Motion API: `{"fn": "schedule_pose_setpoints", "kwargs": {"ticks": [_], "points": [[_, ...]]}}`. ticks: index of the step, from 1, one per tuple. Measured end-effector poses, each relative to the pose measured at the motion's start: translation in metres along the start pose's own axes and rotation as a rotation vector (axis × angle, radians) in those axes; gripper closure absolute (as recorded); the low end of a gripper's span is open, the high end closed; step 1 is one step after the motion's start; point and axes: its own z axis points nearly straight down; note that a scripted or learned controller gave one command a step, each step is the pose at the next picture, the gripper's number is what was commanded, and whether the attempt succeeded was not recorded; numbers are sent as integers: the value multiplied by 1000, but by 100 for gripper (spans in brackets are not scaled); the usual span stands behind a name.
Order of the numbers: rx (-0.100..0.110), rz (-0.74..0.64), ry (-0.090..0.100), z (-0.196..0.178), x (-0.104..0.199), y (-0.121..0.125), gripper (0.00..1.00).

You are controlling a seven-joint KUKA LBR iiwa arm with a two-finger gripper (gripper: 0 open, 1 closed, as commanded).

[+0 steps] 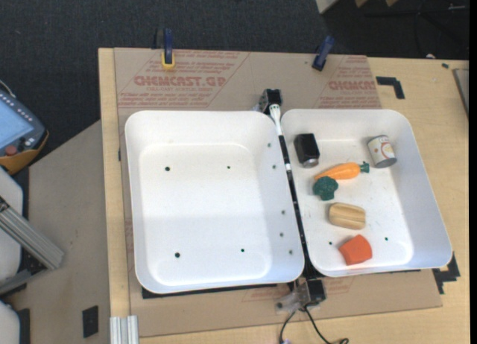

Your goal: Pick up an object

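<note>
The right bin (417, 186) holds several small objects. A black block (306, 149) lies near its left wall. An orange carrot (344, 172) with a green tip lies across the middle, and a green broccoli piece (325, 188) sits just below it. At the back right a small grey can (381, 150) lies on its side. A tan bread-like block (346, 216) rests below the broccoli. A red-orange block (356, 249) sits near the front wall.
The left bin (149, 186) adjoins the right bin along a black seam (289, 186). Both stand on a cardboard sheet (223, 74) held by a yellow-blue clamp (167, 48) and a blue clamp (323, 52). A cable connector (309, 294) lies at the front edge.
</note>
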Motion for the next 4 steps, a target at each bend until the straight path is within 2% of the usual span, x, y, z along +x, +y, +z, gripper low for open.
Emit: {"fn": "schedule_pose_setpoints", "kwargs": {"ticks": [1,2,3,4], "points": [[-3,-4,0,-2,8,-31,100],[-1,-3,0,20,5,-68,100],[-11,-10,-3,-9,47,-65,100],[-10,-10,-2,-35,89,-59,100]]}}
